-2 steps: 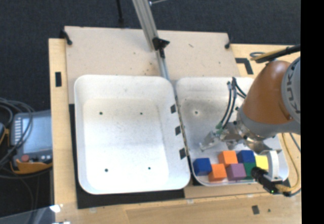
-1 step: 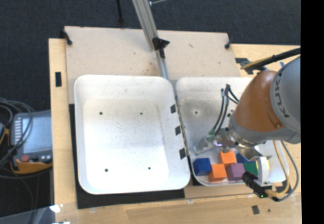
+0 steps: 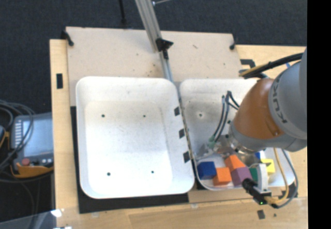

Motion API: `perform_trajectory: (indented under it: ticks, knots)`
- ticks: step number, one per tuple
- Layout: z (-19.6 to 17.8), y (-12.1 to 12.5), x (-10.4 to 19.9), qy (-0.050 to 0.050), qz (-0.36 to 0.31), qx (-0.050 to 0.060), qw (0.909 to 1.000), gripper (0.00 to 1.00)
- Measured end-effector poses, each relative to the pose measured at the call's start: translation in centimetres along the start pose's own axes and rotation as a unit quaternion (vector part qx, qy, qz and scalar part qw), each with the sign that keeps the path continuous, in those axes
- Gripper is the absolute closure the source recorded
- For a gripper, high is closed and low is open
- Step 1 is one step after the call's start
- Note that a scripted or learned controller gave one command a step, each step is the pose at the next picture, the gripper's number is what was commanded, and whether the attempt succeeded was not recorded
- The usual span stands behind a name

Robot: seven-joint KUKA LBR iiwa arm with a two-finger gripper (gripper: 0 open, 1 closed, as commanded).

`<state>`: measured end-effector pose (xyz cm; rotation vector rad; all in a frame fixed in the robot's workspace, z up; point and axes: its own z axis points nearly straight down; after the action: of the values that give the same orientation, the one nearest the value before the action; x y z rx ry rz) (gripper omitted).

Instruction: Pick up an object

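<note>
Several small blocks lie bunched at the near end of the right bin (image 3: 207, 93): a blue cube (image 3: 206, 169), an orange block (image 3: 223, 176), a purple block (image 3: 240, 175), a second orange piece (image 3: 235, 162), a green piece (image 3: 253, 172) and a yellow piece (image 3: 267, 163). The arm's orange band (image 3: 256, 111) and grey wrist hang over this bin. My gripper (image 3: 219, 146) reaches down just above and behind the pile, close to the blue cube and the orange piece. The wrist covers most of it. I see no block lifted off the bin floor.
The left bin (image 3: 129, 135) sits beside the right one, across a shared wall with black clips (image 3: 182, 132). A metal camera pole (image 3: 147, 11) rises from the bench's back. Cables (image 3: 279, 197) hang by the right bin's near corner. A control pendant (image 3: 28, 142) lies at far left.
</note>
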<state>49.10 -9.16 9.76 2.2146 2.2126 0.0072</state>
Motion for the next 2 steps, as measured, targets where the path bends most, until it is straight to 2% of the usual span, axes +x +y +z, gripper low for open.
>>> perform_trajectory:
  ticks: [1,2]
  knots:
    - [-1.2,0.2,-0.1,0.0,0.005,-0.003,1.0,1.0]
    - [-5.5,0.4,-0.4,0.002,-0.003,0.003,1.0,1.0]
